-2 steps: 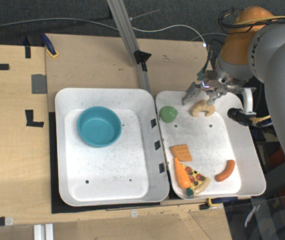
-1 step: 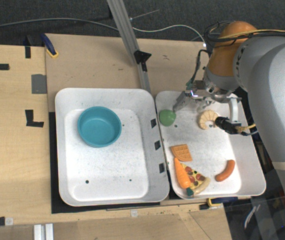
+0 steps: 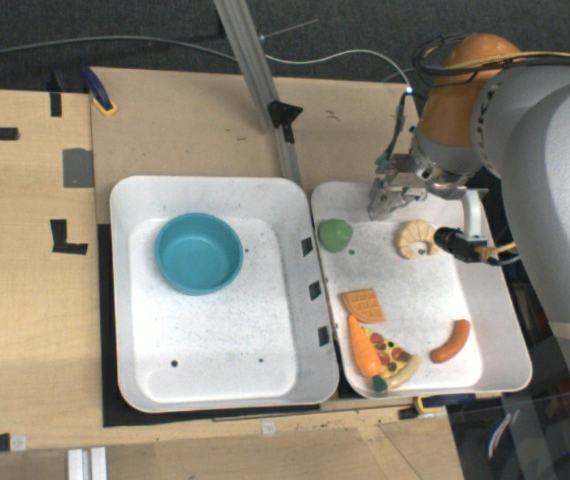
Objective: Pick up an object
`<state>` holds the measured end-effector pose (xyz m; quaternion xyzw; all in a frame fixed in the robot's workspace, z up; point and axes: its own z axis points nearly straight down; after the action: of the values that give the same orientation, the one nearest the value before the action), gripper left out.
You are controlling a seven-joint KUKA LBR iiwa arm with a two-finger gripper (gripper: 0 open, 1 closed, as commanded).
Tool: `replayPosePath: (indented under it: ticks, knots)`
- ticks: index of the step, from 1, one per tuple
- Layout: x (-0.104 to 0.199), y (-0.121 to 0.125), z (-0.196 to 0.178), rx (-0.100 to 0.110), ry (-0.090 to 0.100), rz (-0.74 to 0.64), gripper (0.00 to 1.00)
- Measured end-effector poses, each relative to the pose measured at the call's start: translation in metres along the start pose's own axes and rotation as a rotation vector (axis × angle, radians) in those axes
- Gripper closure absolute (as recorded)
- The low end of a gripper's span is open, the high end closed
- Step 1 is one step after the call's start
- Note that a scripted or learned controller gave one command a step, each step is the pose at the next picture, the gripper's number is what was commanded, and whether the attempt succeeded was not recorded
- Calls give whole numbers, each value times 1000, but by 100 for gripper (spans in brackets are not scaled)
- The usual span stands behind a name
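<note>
**A:** Bins (image 3: 125, 298) sitting side by side on the bench, right? What's lying in each?

**B:** Left one's holding just a teal bowl (image 3: 199, 253), upright, toward its back-left. The right bin (image 3: 500, 353) is carrying all the toy food: a green ball (image 3: 336, 233) near its back-left corner, a croissant (image 3: 416, 238) toward the back, a cracker (image 3: 364, 304) in the middle, a carrot (image 3: 365, 348) lying just below it with a pizza slice (image 3: 397, 360) touching its lower end, and a sausage (image 3: 450, 341) off toward the right wall.

**A:** And the gripper?

**B:** Gripper (image 3: 389, 198) is hanging over the back edge of the right bin, between the ball and the croissant, apart from both. Honestly can't tell how wide it's standing, it's a grey blur from this angle. Nothing's showing in its grasp.

**A:** Anything cut off?

**B:** The arm is running out of frame on the right, and its wrist is covering part of that bin's back rim.
</note>
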<state>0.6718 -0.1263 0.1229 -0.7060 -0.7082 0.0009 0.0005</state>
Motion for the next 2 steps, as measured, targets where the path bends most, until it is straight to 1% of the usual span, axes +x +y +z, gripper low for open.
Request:
replayPosePath:
  ticks: [1, 2]
  knots:
    - [-6, 9, -57, -7, -1, 1, 100]
    - [0, 3, -104, -6, 0, 1, 100]
